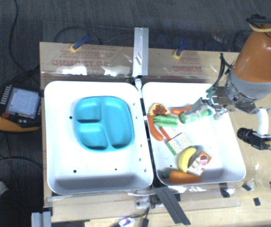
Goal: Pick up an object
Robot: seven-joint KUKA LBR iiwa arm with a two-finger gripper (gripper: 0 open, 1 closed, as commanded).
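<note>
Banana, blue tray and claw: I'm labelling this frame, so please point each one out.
banana [187, 158], camera view, middle of its yellow curve.
blue tray [102, 123], camera view, ridge between its compartments.
claw [196, 110], camera view, midway between its fingertips.

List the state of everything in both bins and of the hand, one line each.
blue tray: flat in the left bin, compartments bare
banana: lying in the right bin, against a small box
small box: lying beside the banana
carrot: lying at the bin's near wall
green stick: lying among the pile
hand: low over the right bin, grip unclear
</note>
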